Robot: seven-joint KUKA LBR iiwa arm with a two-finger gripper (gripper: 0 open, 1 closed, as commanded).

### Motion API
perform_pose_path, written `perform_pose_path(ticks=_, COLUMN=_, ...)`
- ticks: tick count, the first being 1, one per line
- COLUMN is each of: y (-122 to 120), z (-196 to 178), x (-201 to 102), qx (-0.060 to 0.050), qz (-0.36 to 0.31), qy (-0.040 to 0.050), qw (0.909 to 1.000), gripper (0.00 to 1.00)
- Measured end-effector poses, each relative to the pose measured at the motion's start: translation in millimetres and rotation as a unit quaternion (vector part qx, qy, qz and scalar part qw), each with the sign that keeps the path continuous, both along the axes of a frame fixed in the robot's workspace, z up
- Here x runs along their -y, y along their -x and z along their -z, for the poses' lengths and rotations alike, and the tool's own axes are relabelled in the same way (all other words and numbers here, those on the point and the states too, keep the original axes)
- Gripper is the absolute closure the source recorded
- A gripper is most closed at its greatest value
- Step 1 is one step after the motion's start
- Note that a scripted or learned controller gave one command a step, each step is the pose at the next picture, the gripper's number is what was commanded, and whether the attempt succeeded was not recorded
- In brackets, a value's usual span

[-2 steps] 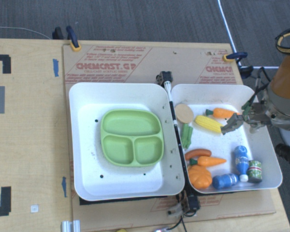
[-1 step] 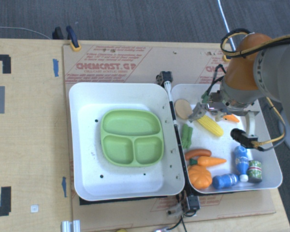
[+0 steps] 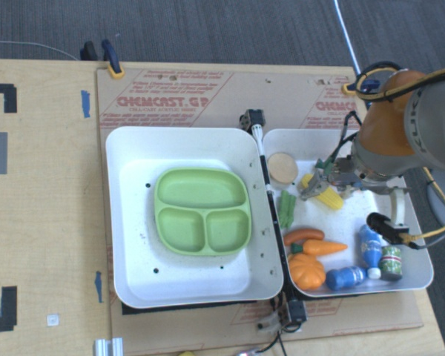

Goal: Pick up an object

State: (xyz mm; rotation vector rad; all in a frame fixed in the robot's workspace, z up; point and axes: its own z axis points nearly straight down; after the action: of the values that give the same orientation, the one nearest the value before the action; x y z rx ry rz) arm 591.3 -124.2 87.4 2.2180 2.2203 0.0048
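Red "CHEMCAST" lettering marks the board [image 3: 163,99] — gripper [image 3: 317,185] (finger state: cannot tell) over the yellow corn [image 3: 330,198]

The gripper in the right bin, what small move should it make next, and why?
Probably a short descent onto the yellow corn toy. The gripper sits right at its upper-left end, and nothing visibly sits between the fingers yet.

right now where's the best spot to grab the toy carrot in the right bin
Grip the carrot across its thick orange middle, coming straight down from above. It lies flat, pointing right, with the hot dog close behind and the orange pumpkin in front, so probably close the fingers where the gaps are widest, towards the tapered tip.
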Motion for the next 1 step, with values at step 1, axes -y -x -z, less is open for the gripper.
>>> perform_pose_path(ticks=1, y=-1.2, z=-11.3, x=2.3, qx=0.003, qz=0.001, qy=0.0029, qw=1.0000, gripper=1.00)
